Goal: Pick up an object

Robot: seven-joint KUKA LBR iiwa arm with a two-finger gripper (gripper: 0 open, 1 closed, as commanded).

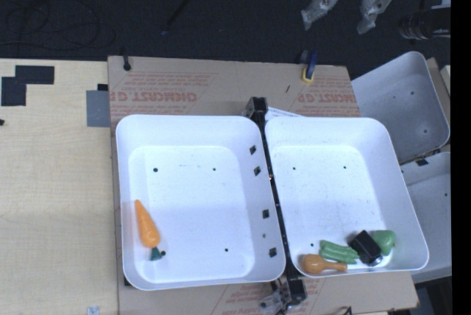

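At the upper right of the frame, we see the gripper (pixel 342 8) hanging high over the dark floor beyond the bench, its two pale fingers (pixel 321 1) spread well apart with nothing between them. Below it lie the two white bins. In the right bin (pixel 335 140), a small cluster sits pressed into the lower right corner: a green pod-like toy (pixel 337 251), a black block (pixel 365 246) resting against it, a rounder green piece (pixel 384 239) just beside the block, and an orange pear-shaped toy (pixel 321 264) at the near wall. In the left bin (pixel 184 131), a toy carrot (pixel 146 225) lies alone at the lower left, its long axis running almost straight up and down the frame, leafy tip towards the bottom. We judge the cluster the nearer target, almost directly down the frame from the open gripper; the carrot lies far down and to the left, but stands clear of neighbours.
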